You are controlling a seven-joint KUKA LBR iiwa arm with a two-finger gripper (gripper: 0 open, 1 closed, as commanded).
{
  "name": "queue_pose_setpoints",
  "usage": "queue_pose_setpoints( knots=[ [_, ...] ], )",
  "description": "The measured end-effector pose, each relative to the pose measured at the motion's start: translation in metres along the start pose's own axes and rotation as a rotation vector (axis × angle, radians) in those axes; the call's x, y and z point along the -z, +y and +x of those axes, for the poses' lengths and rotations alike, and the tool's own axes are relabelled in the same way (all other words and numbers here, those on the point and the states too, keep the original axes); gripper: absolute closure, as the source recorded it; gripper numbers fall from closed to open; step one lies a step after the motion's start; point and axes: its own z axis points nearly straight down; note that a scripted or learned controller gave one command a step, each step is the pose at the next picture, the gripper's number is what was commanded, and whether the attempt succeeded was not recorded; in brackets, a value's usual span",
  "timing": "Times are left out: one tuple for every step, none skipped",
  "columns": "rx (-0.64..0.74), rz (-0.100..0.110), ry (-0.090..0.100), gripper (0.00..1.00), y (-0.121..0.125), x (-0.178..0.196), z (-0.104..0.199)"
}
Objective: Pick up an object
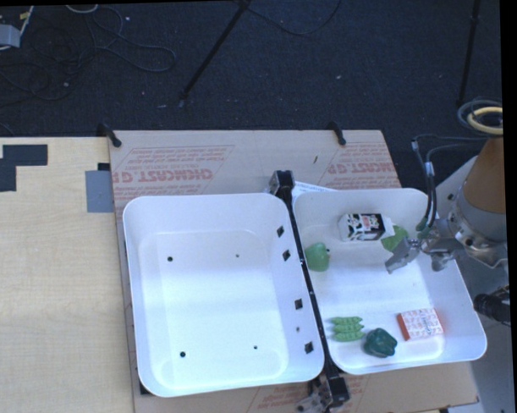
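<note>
Objects lie scattered in the right bin (pixel 466 342) — my gripper (pixel 402 257) hangs over its far part, beside a light green piece (pixel 395 237); whether it is wide or narrow, I cannot tell.

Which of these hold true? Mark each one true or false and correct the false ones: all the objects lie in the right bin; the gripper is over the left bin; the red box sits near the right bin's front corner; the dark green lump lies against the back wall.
1. All the objects lie in the right bin. True.
2. The gripper is over the left bin. False: it hangs over the right bin, beside a black-and-white object.
3. The red box sits near the right bin's front corner. True.
4. The dark green lump lies against the back wall. False: it lies near the front, beside the green pods.
</note>
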Motion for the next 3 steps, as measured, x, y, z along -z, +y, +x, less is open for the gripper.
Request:
queue_pose_setpoints(
  knots=[
    [0.003, 0.004, 0.002, 0.00, -0.008, -0.119, 0.040],
    [0.003, -0.001, 0.001, 0.00, 0.031, -0.117, 0.065],
    [0.003, -0.004, -0.002, 0.00, 0.082, -0.116, 0.031]
  ],
)
